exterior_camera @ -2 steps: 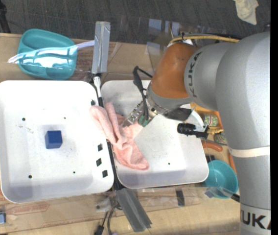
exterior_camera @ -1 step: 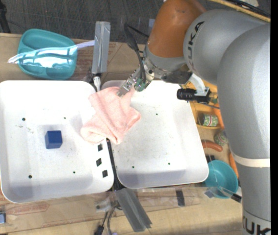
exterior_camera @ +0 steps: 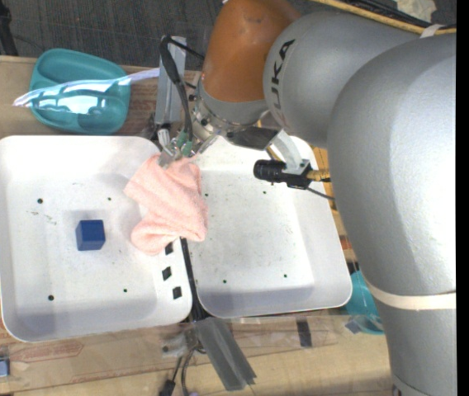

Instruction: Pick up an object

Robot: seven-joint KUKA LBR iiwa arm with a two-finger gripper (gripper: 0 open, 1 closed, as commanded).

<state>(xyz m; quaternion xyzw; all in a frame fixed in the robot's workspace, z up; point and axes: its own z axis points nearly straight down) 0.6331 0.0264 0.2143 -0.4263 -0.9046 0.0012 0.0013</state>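
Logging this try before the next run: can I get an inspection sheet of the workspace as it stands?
Surface: left bin and right bin, white, side by side on a wooden bench.
Job's things: pink cloth draped across the rims where the bins meet; blue cube in the left bin.
Clutter: teal container behind the left bin.
Grippers: gripper at the cloth's top corner; grasp cannot be judged.
Cables: black cable looping by the wrist.
Surroundings: dark floor.
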